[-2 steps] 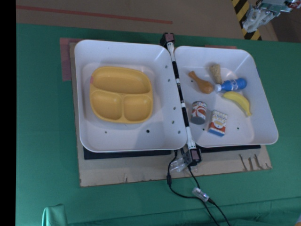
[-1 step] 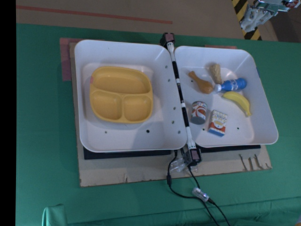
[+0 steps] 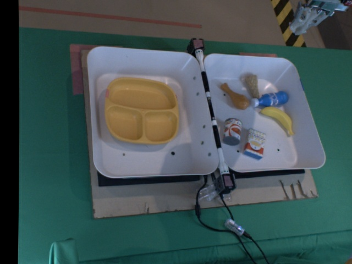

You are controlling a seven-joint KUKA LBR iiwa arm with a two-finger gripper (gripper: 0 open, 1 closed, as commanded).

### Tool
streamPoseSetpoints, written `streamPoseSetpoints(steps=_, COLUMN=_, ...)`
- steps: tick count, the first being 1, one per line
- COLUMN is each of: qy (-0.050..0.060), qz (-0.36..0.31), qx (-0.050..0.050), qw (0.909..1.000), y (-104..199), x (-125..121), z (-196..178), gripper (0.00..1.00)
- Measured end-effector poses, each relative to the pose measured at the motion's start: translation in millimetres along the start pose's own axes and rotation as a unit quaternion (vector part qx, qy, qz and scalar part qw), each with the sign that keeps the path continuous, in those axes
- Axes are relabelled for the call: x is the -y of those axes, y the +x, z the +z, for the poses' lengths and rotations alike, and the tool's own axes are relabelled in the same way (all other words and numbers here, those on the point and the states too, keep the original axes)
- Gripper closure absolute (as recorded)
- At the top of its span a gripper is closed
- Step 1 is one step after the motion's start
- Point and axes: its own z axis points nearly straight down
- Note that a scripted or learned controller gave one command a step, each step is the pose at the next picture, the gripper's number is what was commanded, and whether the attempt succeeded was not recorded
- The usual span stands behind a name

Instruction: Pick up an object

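The right bin (image 3: 308, 147) holds several small items. A brown drumstick (image 3: 235, 97) lies near its middle, with a tan, cone-like piece (image 3: 251, 83) just behind it. A blue bottle (image 3: 273, 99) lies on its side above a yellow banana (image 3: 278, 120). A small can (image 3: 232, 131) stands near the divider, and a red and white carton (image 3: 254, 145) sits to its right. My gripper (image 3: 318, 7) hangs at the top right corner, beyond the bench and well away from both bins, with nothing seen in it.
The left bin (image 3: 137, 166) holds a yellow divided tray (image 3: 142, 110). A black and white divider bar (image 3: 209, 106) runs between the bins. Cables (image 3: 234, 227) trail over the green cloth in front. Yellow and black floor tape (image 3: 283, 7) lies at the top right.
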Motion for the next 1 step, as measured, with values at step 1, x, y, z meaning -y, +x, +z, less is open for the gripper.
streamPoseSetpoints(steps=1, qy=0.003, qz=0.001, qx=-0.001, qw=1.0000, y=0.7, x=9.9, z=16.4, gripper=1.00)
